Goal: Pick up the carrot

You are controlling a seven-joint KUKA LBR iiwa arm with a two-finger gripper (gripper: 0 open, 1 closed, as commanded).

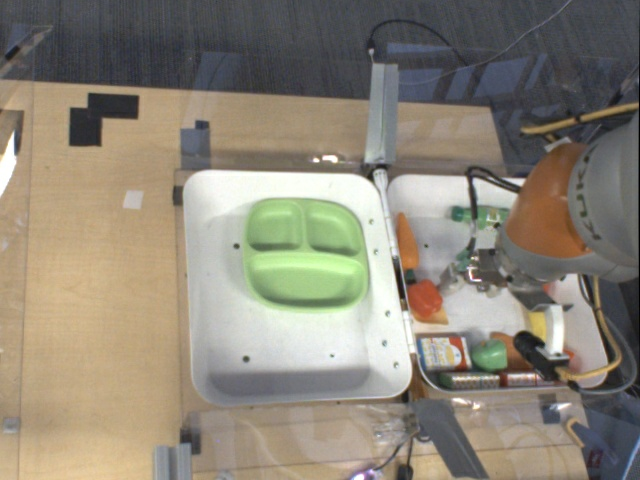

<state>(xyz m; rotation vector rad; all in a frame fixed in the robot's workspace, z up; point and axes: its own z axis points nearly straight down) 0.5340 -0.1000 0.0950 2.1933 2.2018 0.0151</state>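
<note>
The carrot [406, 241] is a slim orange piece lying lengthwise against the left wall of the right bin [436, 190]. My gripper [478, 270] hangs over the middle of that bin, to the right of the carrot and a little nearer the front, apart from it. The grey arm with its orange band [545, 218] covers the bin's right side and hides what lies under it.
A red rounded toy [427, 299] lies just in front of the carrot. Along the right bin's front wall sit a small printed box [443, 352], a green piece [490, 354] and a yellow piece [540, 322]. The left bin [215, 298] holds a green divided plate [305, 253].
</note>
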